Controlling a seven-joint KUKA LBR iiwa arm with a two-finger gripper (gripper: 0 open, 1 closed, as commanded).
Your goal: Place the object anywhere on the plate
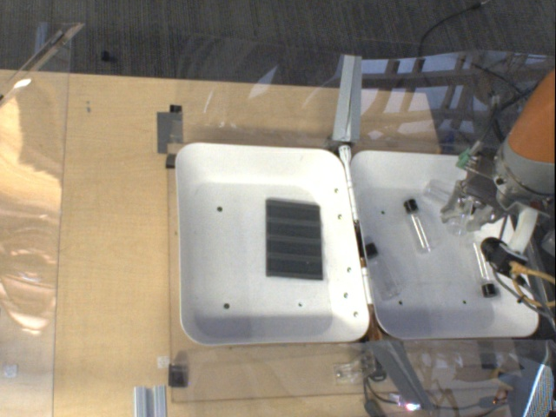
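A dark grey ridged plate lies flat in the middle of the left bin. In the right bin a clear tube with a black cap lies on the floor, cap end toward the back. A second clear tube lies further right, its black cap toward the front. My gripper hangs over the back right part of the right bin, just right of the first tube and apart from it. Its translucent parts blur against the white floor, and I see nothing clearly held in it.
A small black piece sits at the right bin's left wall, beside the divider. A faint clear item lies on the floor near it. Cables trail over the right bin's right edge. A metal post stands behind the bins.
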